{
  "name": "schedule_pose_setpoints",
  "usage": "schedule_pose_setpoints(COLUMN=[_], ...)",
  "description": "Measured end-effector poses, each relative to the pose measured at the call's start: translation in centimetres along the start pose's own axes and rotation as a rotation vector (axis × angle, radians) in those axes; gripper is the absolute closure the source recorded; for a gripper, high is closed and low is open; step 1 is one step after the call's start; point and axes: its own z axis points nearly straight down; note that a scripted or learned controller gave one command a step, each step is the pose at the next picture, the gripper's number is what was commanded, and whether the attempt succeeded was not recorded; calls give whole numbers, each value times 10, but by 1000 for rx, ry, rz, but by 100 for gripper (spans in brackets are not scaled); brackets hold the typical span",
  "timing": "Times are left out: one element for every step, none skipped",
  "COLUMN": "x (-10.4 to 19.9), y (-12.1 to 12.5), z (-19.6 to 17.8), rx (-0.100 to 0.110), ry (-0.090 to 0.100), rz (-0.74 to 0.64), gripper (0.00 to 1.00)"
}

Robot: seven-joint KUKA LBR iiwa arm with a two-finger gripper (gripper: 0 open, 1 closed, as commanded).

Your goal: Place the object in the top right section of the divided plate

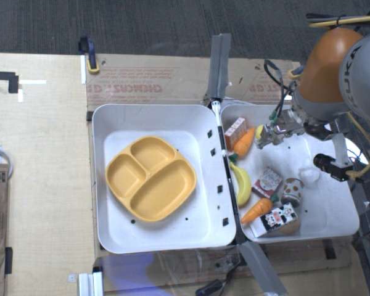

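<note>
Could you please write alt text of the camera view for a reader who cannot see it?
A yellow three-section plastic plate sits in the left white bin, nothing on it. The grey arm's gripper hangs over the right white bin, above two orange toy carrots, a yellow banana and small cartons.

A blue clamp sits at the bench's far edge, black tape on its left, cardboard behind the bins.
</note>
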Motion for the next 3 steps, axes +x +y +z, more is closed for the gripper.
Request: schedule_pose_setpoints(x=[2,-35,-62], y=[56,48,34], z=[-38,-44,-40], rx=[-2,-2,-2], ry=[-3,-3,-2], rz=[-232,-425,-719], gripper=[100,100,100])
